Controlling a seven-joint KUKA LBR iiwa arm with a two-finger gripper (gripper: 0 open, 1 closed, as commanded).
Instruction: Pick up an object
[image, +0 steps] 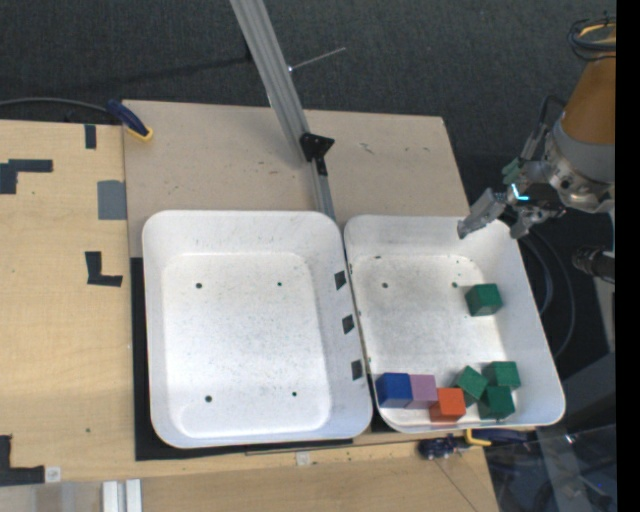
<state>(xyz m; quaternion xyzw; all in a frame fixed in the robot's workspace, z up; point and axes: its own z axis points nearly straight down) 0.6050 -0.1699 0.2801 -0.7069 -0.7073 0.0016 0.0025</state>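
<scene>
Gripper (498, 216) hanging spread and empty over right bin (420, 300) rim; risking a miss, since the lone green cube (484, 299) is sitting loose, likely skidding away.

Blue clamp (130, 118) near the bench's (400, 160) far-left corner

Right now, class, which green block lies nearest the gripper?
The lone green block in the right bin, apart from the others clustered at the bin's near edge, nearest the gripper.

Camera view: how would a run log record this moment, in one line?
arm: above right bin's far right corner | gripper: open, holding nothing | lone green block: untouched | other blocks: near edge | pick: not done
</scene>
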